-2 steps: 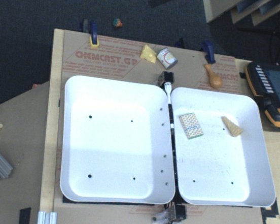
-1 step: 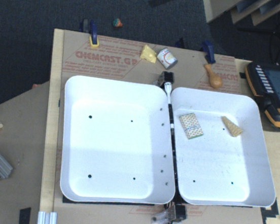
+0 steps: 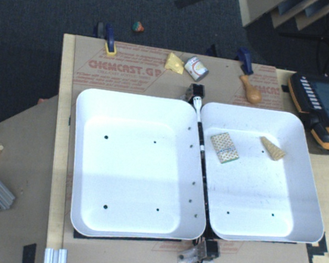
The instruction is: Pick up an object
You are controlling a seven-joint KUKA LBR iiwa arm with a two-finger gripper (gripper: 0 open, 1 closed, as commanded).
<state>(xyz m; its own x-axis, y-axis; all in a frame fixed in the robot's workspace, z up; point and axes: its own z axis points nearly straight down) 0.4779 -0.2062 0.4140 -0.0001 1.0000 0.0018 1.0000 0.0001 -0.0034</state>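
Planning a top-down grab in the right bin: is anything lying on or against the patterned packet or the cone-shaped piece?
Nothing visible does. The patterned packet and cone-shaped piece lie apart on the right bin floor, uncovered.

patterned card (image 3: pixel 224 148), tan wedge (image 3: pixel 273 149), right bin (image 3: pixel 303 176)

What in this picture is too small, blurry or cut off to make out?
- Patterned block in the right bin: its print is too small to read.
- Tan cone-like piece: too blurred to identify.
- Small colored thing on the floor: too tiny to name.
- Handheld screen: cut off by the right edge.
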